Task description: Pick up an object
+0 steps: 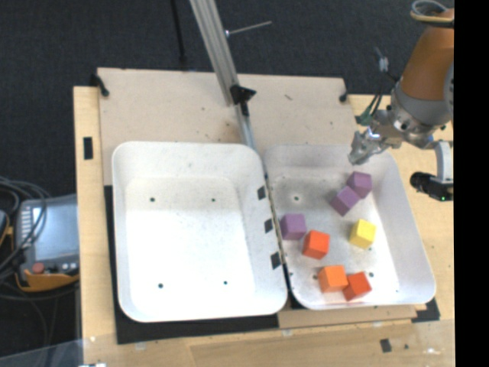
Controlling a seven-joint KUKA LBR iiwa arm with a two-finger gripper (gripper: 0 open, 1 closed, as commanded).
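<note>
The gripper (361, 156) hung over the right bin's (412, 235) far edge; its grip I couldn't tell. The nearest purple block (359, 183) lay just below; descending squarely over it seemed wisest.

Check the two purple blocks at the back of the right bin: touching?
Touching. The camera view shows the upper purple block and the lower purple block meeting corner to edge, with no strip of white bin floor between them.
</note>
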